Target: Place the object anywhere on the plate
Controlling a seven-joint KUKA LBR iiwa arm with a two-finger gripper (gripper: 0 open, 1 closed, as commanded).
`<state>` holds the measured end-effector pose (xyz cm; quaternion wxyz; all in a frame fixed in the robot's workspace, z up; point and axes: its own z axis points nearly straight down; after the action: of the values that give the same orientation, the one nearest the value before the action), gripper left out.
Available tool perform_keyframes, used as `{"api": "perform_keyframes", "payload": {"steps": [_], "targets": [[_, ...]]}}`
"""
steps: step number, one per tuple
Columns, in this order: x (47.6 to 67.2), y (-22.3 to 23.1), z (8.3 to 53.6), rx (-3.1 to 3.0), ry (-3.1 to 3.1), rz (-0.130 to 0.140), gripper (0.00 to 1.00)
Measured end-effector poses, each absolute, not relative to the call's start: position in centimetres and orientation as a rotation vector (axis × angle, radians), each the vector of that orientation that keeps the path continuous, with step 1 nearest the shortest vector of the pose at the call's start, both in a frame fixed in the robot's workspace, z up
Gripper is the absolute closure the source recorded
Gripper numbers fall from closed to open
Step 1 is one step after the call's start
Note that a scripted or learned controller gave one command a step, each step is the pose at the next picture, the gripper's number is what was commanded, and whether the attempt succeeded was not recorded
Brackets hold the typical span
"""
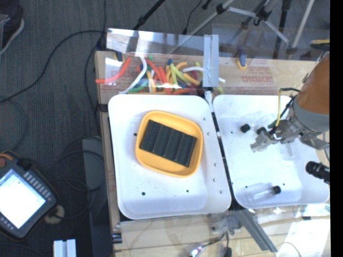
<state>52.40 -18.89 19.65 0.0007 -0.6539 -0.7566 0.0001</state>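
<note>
The yellow plate point(169, 143) is sitting in the middle of the left bin point(124, 191), tilted a bit in plan, with a dark ribbed insert point(168, 141) covering its floor. It is lying flat and unobstructed, so anything dropped from above should land on it.

The arm point(317, 98) is reaching in from the right over the right bin point(236, 159), orange band showing at the frame edge. The end effector point(263, 138) is hanging low over the upper middle of that bin, pointing left. Too blurred and small to judge its state: cannot tell whether it is apart, together, or clamped on anything.

The likely task object is the clear vial with a black cap point(263, 191), lying on its side near the front edge of the right bin, well apart from the end effector. A small black piece point(245, 128) is lying just left of the end effector, not clearly touching it. Either could be the target; cannot say which for sure. Nothing is on the plate yet, so the placing is not done.

Judgement: the arm is probably working at pick stage. The vial is round and clear, likely to roll or slip. The next move needs a firm grasp, then a carry left across the ridge between the bins.

Coloured tubes point(155, 75) are piled behind the bins on the table point(257, 71), out of the way.
</note>
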Motion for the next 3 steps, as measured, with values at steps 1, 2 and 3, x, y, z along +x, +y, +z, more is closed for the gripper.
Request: {"api": "perform_keyframes", "payload": {"steps": [1, 2, 3], "targets": [[55.0, -16.2, 20.0, -1.867, -2.526, 0.004, 1.00], [57.9, -11.6, 20.0, -1.762, -2.600, 0.003, 1.00], [59.8, -6.8, 20.2, -1.640, -2.679, 0.004, 1.00]]}}
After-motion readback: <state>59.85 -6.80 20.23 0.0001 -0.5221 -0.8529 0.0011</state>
